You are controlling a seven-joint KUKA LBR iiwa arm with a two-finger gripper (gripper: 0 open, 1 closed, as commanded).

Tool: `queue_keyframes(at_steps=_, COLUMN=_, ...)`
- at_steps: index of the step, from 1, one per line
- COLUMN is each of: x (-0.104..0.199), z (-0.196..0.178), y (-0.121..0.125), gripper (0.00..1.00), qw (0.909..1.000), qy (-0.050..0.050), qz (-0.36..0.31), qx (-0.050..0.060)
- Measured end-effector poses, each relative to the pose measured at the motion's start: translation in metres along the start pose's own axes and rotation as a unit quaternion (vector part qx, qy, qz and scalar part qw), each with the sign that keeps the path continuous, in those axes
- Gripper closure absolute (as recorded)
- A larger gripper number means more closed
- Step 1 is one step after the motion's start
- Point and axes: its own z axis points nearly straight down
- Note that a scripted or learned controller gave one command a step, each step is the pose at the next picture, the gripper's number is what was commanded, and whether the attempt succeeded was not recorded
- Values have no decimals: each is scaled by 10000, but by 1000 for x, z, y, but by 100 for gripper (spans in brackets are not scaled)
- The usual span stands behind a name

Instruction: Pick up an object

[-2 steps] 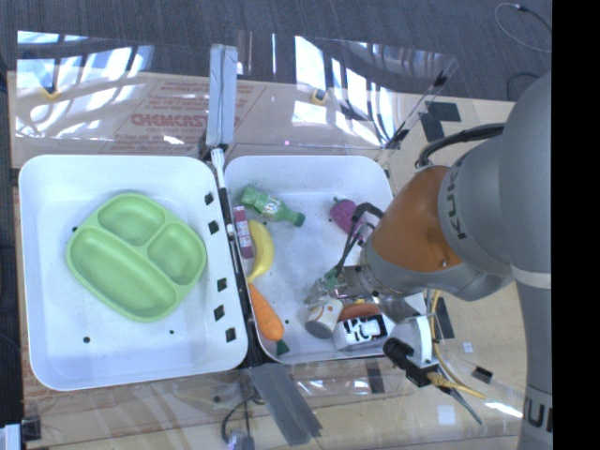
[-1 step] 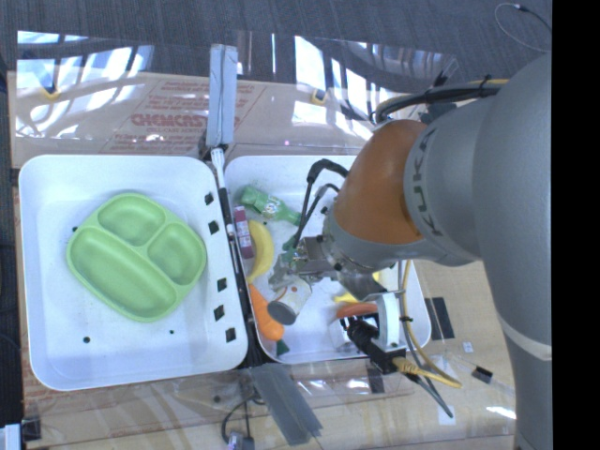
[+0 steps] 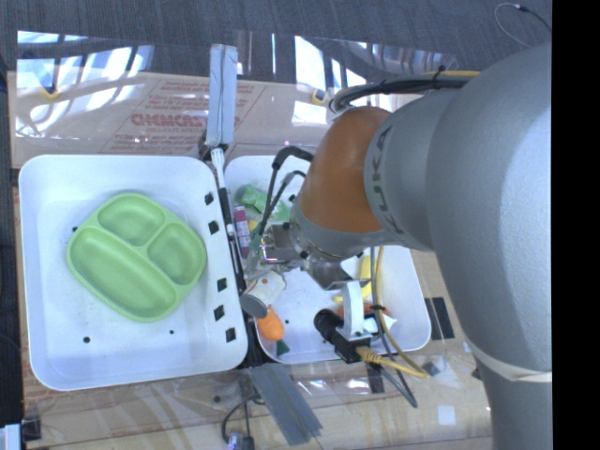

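Note:
My arm, grey with an orange band (image 3: 349,181), reaches down into the right bin (image 3: 412,307) and covers most of it. The gripper (image 3: 278,247) sits low near that bin's left side, among cables. Around it lie small objects: a green item (image 3: 251,197) at the back, a dark red pen-like item (image 3: 242,225) along the left wall, a whitish cup-like piece (image 3: 262,293) and an orange item (image 3: 271,326) toward the front. I see no object in the gripper.
The left bin (image 3: 37,251) holds a green divided plate (image 3: 137,255). A black and white part with yellow cables (image 3: 356,331) hangs by the right bin's front. A clear panel (image 3: 141,111) stands behind the bins.

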Motion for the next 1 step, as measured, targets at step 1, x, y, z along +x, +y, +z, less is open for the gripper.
queue_keyframes(at_steps=1, x=9, z=-59, y=-16, gripper=100, qw=9991, qy=5, qz=418, qx=-3)
